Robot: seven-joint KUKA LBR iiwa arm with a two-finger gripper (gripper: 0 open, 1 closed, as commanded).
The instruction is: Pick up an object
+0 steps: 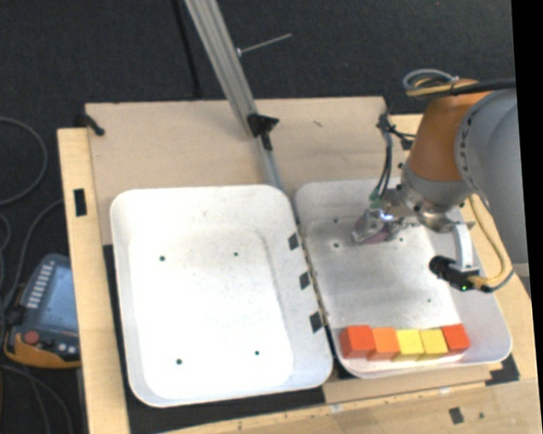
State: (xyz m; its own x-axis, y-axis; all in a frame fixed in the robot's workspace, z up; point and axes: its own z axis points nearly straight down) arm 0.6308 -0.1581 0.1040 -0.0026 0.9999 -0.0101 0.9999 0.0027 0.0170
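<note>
My fingers hang low over the far part of the right-hand shallow white plastic bin. They are small and blurred from above, so I cannot tell how far apart they stand, and I see nothing between them.

What I am after lies at the near wall of that same bin: a row of small square blocks, orange-red at both ends with orange and yellow between, packed side against side and touching the bin's near rim. They sit well apart from me, across a bare stretch of bin floor.

I judge them to be light and stiff, probably wood or foam, not fragile, with flat faces that should take a pinch without slipping much. The trouble is the packing: the inner blocks have no free sides. My best hold looks to be the left end block, with one finger on its open left face; or else across the row, front to back, though the near rim leaves little room there.

The left-hand white bin lies beside it on the tan worktop.
</note>
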